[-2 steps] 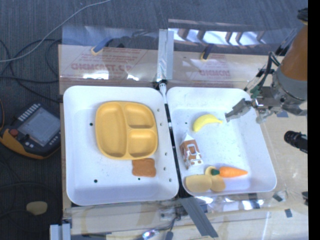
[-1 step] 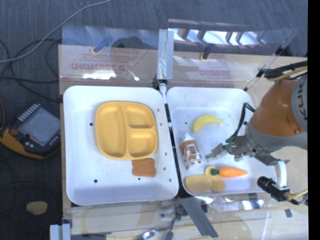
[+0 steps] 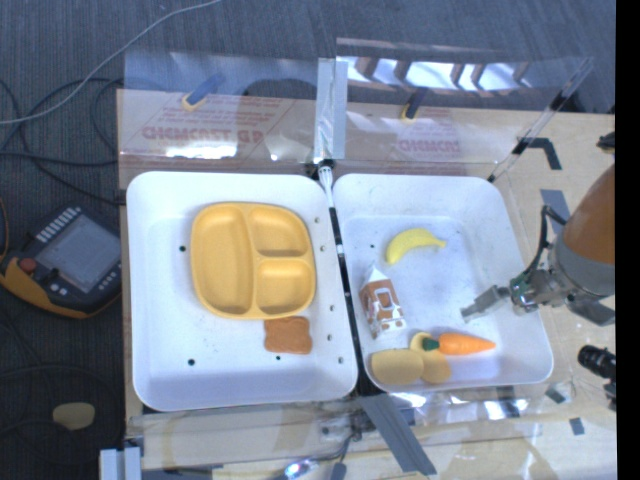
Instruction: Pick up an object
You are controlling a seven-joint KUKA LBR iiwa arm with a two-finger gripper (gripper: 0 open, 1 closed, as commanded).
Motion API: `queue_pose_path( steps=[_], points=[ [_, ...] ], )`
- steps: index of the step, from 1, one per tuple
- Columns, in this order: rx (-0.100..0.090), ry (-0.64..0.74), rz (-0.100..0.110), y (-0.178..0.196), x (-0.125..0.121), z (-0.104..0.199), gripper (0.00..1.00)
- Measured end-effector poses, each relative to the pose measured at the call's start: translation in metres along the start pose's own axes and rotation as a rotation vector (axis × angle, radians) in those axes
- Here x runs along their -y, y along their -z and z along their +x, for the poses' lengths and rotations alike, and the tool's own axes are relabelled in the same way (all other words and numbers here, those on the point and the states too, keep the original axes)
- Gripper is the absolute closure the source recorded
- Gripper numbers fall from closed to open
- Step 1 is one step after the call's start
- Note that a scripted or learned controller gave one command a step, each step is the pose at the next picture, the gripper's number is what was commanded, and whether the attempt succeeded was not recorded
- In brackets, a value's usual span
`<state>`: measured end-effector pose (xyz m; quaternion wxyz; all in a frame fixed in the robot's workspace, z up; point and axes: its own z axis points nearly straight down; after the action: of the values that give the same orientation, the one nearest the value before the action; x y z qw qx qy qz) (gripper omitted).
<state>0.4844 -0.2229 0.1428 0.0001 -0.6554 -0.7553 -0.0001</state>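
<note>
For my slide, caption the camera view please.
Gripper hovers above carrot in right bin; yellow tray in left bin.

The arm is cut off at the right of the frame, so little above its wrist shows. The gripper at mid-right is too small and blurred to read. The print on the small carton is illegible. The bench runs past the bottom edge.
</note>
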Motion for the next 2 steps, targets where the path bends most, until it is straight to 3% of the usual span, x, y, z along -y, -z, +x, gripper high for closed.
queue_pose_path(
  steps=[1,2],
  points=[
    [0.0,0.021,0.0,0.055,-0.072,0.076,0.0],
    [0.009,0.106,-0.009,-0.042,-0.149,0.087,0.0]
  ],
)
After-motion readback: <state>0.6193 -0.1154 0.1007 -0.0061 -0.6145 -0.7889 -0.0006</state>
